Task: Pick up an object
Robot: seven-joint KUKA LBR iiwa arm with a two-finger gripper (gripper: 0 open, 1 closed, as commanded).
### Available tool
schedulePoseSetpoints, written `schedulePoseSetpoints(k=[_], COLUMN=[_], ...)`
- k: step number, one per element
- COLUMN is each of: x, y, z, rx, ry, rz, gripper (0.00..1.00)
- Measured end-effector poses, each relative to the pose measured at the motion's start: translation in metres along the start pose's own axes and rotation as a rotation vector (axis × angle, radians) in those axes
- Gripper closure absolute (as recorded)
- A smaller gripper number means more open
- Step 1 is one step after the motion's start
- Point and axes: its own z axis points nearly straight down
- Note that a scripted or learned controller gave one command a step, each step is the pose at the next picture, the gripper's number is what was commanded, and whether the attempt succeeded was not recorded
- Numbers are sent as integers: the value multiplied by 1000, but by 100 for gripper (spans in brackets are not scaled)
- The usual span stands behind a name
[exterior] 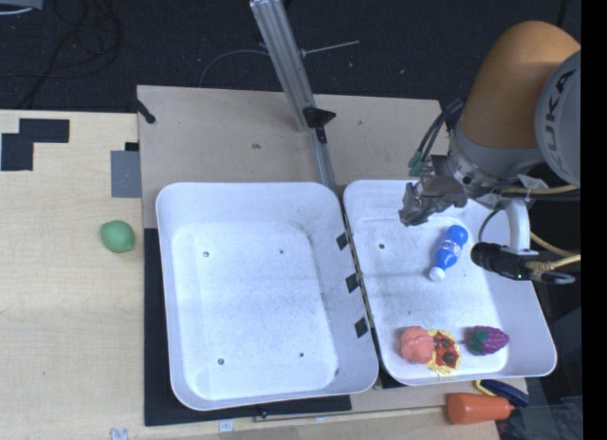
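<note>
Gripper (415,210) is hovering over the right bin (379,267), just beside the blue bottle (448,250), likely lining up a grab; its grasp, I cannot tell

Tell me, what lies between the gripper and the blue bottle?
Nothing: in the camera view, just a short stretch of bare white floor of the right bin separates the gripper from the blue bottle, which lies down to its right.
</note>
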Motion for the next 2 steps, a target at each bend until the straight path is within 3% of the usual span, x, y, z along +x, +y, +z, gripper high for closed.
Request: schedulePoseSetpoints(k=[2], x=[102], y=[-23], z=[12], rx=[-1], ry=[0], rz=[0], gripper=[100])
